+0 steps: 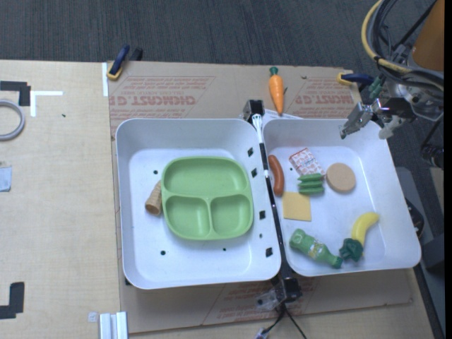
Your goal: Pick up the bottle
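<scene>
The bottle [314, 248] is green with a pale label and lies on its side near the front edge of the right bin [395, 189]. Its cap end touches a green broccoli piece [351, 250]. My gripper [369, 127] hangs over the bin's far right corner, well behind the bottle. It is open, and nothing is between its fingers.
Sharing the right bin are a banana [364, 226], a cheese slice [296, 206], a sausage [275, 174], a green pod [311, 183], a tan disc [342, 177] and a red-white packet [306, 161]. The left bin [134, 253] holds a green divided plate [208, 198] and a cone [154, 198]. A carrot [275, 90] lies behind the bins.
</scene>
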You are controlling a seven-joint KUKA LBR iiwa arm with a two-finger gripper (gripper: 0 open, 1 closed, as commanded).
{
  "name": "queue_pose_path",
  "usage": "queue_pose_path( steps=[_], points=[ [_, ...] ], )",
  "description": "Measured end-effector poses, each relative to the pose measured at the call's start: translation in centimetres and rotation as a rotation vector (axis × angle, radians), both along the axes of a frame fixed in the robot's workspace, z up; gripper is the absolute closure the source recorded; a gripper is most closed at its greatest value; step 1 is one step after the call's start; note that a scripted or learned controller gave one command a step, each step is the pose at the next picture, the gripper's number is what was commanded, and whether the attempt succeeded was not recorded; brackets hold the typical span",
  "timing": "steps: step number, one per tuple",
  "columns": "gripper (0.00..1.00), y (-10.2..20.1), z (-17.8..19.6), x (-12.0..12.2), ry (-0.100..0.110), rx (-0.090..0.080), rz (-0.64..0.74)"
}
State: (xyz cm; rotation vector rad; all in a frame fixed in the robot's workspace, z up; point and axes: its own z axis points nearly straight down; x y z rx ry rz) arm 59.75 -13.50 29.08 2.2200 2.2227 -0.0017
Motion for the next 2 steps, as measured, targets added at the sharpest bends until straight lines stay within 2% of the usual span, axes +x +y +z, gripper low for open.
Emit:
queue_pose_path(
  steps=[1,2],
  points=[
    [1.0,0.0,0.9,0.0,0.0,-0.001,0.002],
    [1.0,-6.4,5.4,-3.4,-0.001,-0.001,-0.089]
  ],
)
